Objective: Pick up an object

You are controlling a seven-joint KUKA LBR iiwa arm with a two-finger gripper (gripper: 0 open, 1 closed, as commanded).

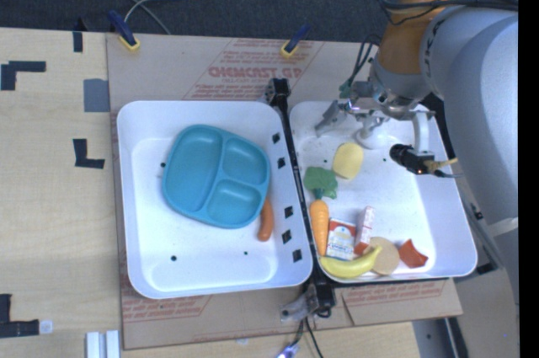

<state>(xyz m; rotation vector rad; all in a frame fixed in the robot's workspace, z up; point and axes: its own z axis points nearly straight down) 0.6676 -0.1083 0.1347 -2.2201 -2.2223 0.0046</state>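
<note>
- The grey arm [472,95] is reaching in from three o'clock, its orange band [417,19] sitting high at about one o'clock of the view.
- The gripper [349,122] is hanging over the twelve o'clock part of the right bin [438,213], with its fingers [327,122] standing apart and nothing showing between them.
- A pale yellow lemon-like piece [348,160] is lying just at six o'clock of the gripper, apart from the fingers as far as the view is showing.
- A green leafy toy [321,181] is resting beside the lemon-like piece at its eight o'clock, near the bin's left wall.
- An orange carrot [319,221] is lying just at six o'clock of the green toy.
- A small red and white carton [341,238] and a slim packet [365,228] are sitting just at three o'clock of the carrot.
- A yellow banana [349,266] is curving along the six o'clock edge of the right bin, touching a tan round piece [386,257], with a red piece [411,253] at its three o'clock.
- The left bin [147,264] is holding a blue divided plate [216,175], and a small orange sausage-like toy [266,221] is lying at the plate's four o'clock.
- Both bins are sitting on brown cardboard [185,70] spread over the bench [42,213].
</note>
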